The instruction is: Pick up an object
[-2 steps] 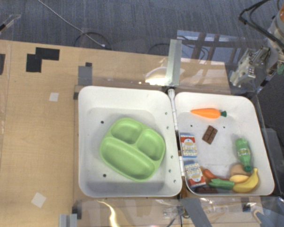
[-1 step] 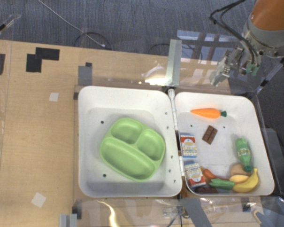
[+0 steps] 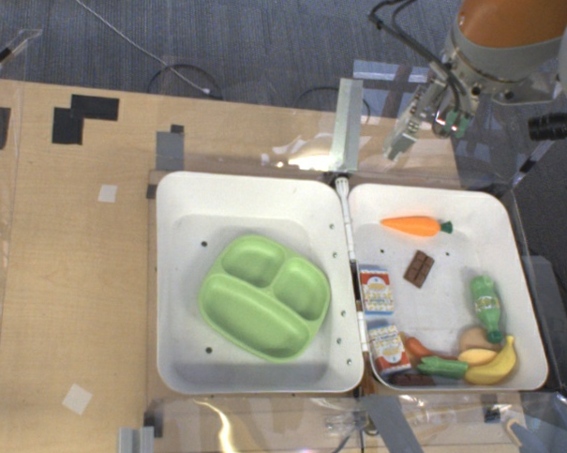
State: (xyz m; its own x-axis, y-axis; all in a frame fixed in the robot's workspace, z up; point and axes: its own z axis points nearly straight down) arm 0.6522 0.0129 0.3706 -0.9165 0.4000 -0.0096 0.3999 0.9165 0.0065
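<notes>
My gripper (image 3: 415, 123) hangs high above the back edge of the right bin (image 3: 509, 226), past its far left corner, with nothing seen in it. Below it in that bin lie an orange carrot (image 3: 415, 226), a brown chocolate bar (image 3: 419, 267), a green bottle (image 3: 486, 307), a yellow banana (image 3: 495, 363), a tan roundish piece (image 3: 477, 339), two small printed cartons (image 3: 376, 291) (image 3: 384, 343), a dark green vegetable (image 3: 441, 367) and a red item (image 3: 417, 349).
The left bin (image 3: 185, 226) holds a light green divided plate (image 3: 265, 295). A metal upright post (image 3: 348, 120) stands behind the joint between the bins, just left of the gripper. Wooden bench surface extends to the left.
</notes>
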